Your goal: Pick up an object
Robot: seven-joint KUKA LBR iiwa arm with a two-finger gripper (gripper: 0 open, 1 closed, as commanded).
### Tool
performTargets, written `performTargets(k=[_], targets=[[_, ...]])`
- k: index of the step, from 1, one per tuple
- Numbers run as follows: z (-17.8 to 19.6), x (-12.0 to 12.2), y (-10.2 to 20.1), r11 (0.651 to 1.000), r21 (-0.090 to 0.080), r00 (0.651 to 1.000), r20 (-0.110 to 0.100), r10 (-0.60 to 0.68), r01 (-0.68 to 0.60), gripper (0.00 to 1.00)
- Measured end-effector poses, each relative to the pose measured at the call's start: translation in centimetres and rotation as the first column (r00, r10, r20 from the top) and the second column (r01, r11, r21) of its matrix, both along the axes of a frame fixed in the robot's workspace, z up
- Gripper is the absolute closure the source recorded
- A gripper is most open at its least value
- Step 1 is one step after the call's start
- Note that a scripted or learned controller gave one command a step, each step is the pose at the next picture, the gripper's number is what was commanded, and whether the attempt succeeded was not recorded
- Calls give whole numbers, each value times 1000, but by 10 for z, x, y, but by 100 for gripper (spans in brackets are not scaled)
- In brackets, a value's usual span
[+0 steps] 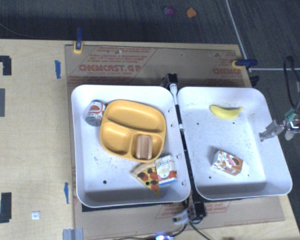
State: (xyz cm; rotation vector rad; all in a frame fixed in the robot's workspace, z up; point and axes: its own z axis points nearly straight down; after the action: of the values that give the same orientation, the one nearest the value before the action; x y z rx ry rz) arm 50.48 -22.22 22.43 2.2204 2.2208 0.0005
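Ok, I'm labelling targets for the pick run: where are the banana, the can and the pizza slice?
banana (225,112): camera view, middle of its yellow body, right bin.
can (94,113): camera view, its side wall, left bin beside the yellow plate.
pizza slice (147,174): camera view, its topped face, left bin.

Even, fairly bright overhead light washes the two white bins (85,184) close to glare; shadows under them are faint. The floor (115,4) beyond the surface (25,149) lies dim. Detail is soft and slightly blurred throughout.
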Motion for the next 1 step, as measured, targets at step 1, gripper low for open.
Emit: performTargets(k=[1], targets=[[-123,3,35,1000,0,1000,1,0,0,0]])
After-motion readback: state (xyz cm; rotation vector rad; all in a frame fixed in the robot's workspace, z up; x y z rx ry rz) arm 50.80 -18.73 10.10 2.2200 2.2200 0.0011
